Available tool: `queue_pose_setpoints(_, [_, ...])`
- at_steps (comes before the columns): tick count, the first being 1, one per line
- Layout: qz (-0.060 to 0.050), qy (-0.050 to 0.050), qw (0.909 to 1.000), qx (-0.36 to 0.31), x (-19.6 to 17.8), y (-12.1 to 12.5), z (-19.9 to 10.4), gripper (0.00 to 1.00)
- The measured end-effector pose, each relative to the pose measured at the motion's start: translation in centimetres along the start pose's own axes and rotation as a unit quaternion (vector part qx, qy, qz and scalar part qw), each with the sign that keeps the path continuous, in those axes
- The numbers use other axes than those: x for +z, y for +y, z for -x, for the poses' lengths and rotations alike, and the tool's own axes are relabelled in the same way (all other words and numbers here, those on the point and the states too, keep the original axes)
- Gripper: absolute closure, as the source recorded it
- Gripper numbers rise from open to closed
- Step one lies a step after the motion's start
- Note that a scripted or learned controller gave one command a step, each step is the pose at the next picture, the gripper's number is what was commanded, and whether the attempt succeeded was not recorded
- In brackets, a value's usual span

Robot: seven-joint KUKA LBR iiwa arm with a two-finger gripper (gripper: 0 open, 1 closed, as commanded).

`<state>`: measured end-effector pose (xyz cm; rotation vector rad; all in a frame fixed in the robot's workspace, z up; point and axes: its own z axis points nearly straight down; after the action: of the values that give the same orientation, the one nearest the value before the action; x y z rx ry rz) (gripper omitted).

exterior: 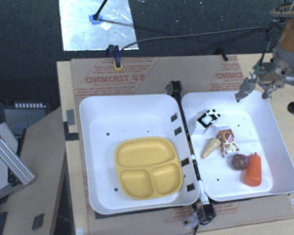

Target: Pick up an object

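Note:
In the right bin (269,130) lie an orange carrot-shaped toy (252,170), a dark brown round piece (238,161), a small red and white carton (227,140), a cream cone-shaped piece (210,147) and a black and white tag (208,117). My gripper (254,87) hangs over the bin's far right rim, well up and to the right of the objects. Its two fingers are spread apart with nothing between them.
The left bin (99,123) holds a yellow divided plate (147,167). A black clip divider (180,118) runs between the bins. A cable (191,35) crosses the dark cloth behind the bench, and a foil sheet (96,21) lies at the back.

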<state>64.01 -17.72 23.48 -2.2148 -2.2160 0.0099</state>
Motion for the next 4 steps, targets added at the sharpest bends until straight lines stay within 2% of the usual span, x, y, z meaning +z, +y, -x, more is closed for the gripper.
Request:
queue_pose_setpoints(1, [0.006, -0.001, 1.0000, -0.001, -0.8, 0.2, -0.1, 0.00])
queue_pose_setpoints(3, [0.004, 0.000, 1.0000, -0.002, 11.4, 0.6, -0.1, 0.00])
queue_pose_setpoints(4, [0.008, -0.002, 1.0000, -0.001, 13.1, 0.8, 0.0, 0.00])
